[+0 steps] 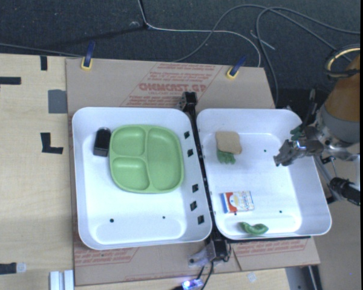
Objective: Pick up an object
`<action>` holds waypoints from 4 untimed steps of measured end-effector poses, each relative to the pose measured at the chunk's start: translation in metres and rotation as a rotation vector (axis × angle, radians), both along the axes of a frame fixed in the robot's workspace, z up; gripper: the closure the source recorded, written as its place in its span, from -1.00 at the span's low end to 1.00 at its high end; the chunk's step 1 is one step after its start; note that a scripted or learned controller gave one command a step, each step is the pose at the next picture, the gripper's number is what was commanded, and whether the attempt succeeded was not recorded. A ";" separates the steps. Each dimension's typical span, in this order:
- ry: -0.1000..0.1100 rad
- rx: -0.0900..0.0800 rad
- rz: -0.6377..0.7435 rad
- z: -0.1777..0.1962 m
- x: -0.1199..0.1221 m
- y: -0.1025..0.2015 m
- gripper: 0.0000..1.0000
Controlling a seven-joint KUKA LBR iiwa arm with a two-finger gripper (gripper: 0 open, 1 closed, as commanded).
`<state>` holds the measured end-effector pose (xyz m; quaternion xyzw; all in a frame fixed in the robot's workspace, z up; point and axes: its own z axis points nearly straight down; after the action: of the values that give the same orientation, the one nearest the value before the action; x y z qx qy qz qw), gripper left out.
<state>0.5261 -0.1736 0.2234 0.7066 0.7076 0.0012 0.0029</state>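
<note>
The right bin (290,122) holds a tan block (228,141) with a small green piece (226,157) just below it, a small red, white and blue packet (237,201), and a green curved piece (253,227) near the front wall. My gripper (285,154) hangs over the right side of this bin, well to the right of the tan block, with nothing visibly between its fingers. The left bin (88,180) carries a green divided plate (147,158) and a small black object (101,142) at the plate's left.
A black divider (196,162) runs between the two bins. Cables (230,17) lie on the dark surface behind the bench. The arm's grey body with its orange band (342,101) stands past the right bin's right wall.
</note>
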 end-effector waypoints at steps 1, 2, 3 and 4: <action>0.004 0.002 0.000 0.025 0.001 0.000 1.00; 0.007 0.004 0.006 0.023 0.011 0.063 1.00; 0.007 0.003 0.004 0.021 0.019 0.107 1.00; 0.008 0.004 0.006 0.014 0.029 0.170 1.00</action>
<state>0.5549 -0.0040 0.2376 0.7046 0.7096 -0.0002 -0.0012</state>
